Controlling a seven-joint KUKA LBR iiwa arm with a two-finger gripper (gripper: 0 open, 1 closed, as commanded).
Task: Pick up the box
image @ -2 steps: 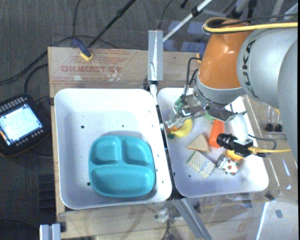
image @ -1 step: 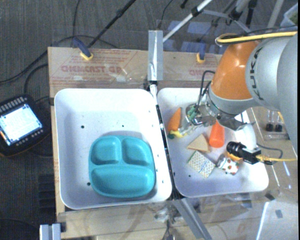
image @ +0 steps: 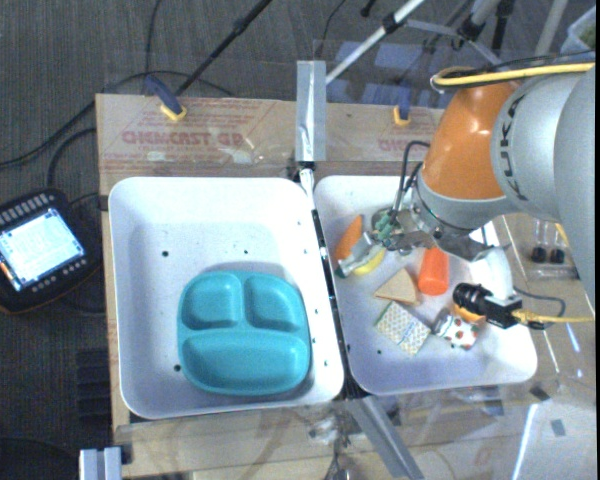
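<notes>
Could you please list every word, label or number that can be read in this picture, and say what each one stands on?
"KUKA": partly visible in dark letters on the grey arm, running down its side; only the first letters are clear.
Red printing on the cardboard sheet behind the bins: blurred, not reliably readable.
Lit screen of the handheld pendant on the floor: text too small to read.
Patterned box in the right bin: no legible text.

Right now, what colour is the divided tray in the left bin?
Teal, or turquoise blue. The tray shows plainly in the camera view, lying in the white left bin.
</notes>
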